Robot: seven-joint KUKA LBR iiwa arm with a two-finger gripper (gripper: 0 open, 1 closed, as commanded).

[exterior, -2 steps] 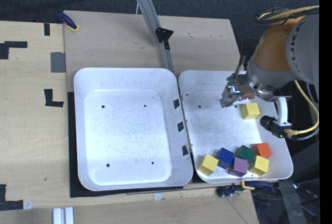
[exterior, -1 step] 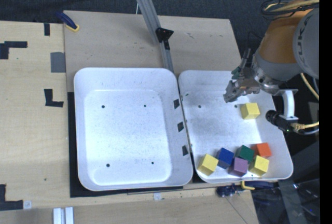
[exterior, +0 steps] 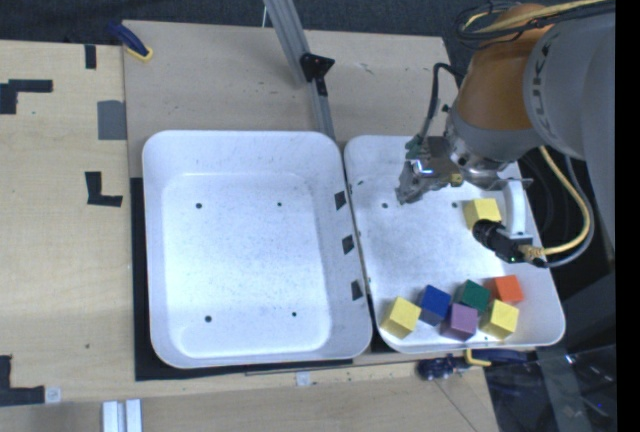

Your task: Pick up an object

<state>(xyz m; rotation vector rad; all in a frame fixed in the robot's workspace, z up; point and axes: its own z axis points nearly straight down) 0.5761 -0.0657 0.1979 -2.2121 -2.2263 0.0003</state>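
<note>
Tool (exterior: 410,188) above white right bin (exterior: 385,250).

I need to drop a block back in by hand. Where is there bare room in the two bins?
The left bin has bare floor from wall to wall. In the right bin, the patch between the tool and the block cluster is free. It is crowded along the near edge: yellow block, blue block, purple block.

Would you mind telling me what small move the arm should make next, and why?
Probably shift the gripper toward the near end of the right bin and lower it there. It hangs over bare floor now, while the yellow, blue and purple blocks cluster at that end.
</note>
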